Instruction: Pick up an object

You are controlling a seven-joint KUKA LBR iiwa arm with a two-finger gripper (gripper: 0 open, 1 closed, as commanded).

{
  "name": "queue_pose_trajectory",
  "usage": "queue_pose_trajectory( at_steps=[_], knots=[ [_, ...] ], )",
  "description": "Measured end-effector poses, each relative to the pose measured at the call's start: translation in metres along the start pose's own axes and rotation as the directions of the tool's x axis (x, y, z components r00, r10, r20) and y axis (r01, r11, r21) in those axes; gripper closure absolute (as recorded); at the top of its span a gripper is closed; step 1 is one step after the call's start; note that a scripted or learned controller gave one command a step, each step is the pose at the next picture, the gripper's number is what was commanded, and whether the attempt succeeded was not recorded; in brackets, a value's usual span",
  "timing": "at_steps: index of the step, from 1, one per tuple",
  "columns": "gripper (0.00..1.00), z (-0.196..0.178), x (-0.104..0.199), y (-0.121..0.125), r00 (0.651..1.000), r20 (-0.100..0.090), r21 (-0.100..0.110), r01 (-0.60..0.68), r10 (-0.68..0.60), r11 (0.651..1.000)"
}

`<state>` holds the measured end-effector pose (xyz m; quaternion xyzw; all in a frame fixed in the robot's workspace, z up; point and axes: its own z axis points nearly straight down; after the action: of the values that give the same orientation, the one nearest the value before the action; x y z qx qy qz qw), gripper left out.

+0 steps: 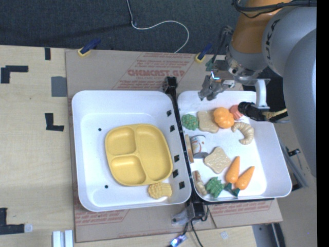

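Gripper (211, 92) hangs over right bin (277, 153), far-left corner, nothing visibly held; finger spread unclear. Nearest pick: bread slice (207, 121) just below it toward camera, broccoli (189, 121) left alongside, orange (223, 117) right. Judgement: short drop nearward reaches bread.

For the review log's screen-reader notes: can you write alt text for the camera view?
The grey arm's gripper hangs over the far edge of the right bin, which holds toy food: carrots, bread, broccoli and a croissant. The left bin holds a yellow divided plate.
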<state>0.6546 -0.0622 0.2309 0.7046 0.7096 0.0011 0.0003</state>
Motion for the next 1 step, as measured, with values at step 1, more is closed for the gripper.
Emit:
queue_pose_trajectory(
  at_steps=[1],
  knots=[
    [1.0, -0.0027, 0.0187, 0.0117, 1.0, 0.002, 0.002, -0.004, 0.004, 1.0]
  ],
)
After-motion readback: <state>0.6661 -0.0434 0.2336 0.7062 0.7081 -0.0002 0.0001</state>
